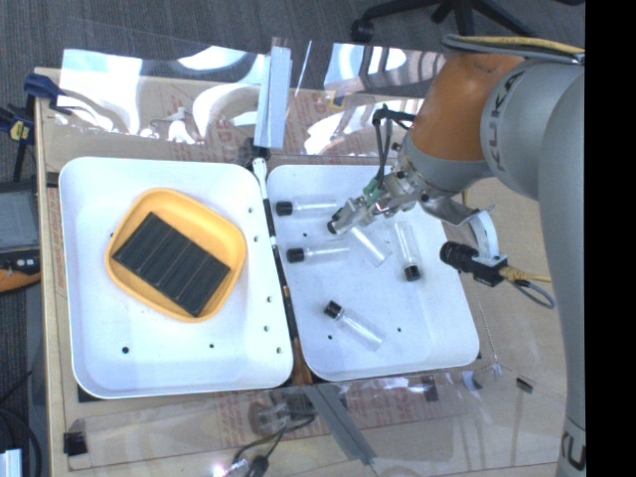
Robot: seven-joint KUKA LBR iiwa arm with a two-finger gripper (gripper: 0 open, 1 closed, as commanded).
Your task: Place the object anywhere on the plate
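Note:
A yellow plate with a dark ribbed pad on it lies in the left bin. Several clear vials with black caps lie in the right bin: one at the upper left, one below it, one near the front and one at the right. My gripper hangs low over the upper middle of the right bin, its tip between the two left vials and a further clear vial that lies just to its lower right. Nothing shows clearly in its grasp.
A raised divider separates the two bins. A metal bar stands behind them at the centre. The grey arm with its orange band reaches in from the upper right over the right bin's far corner.

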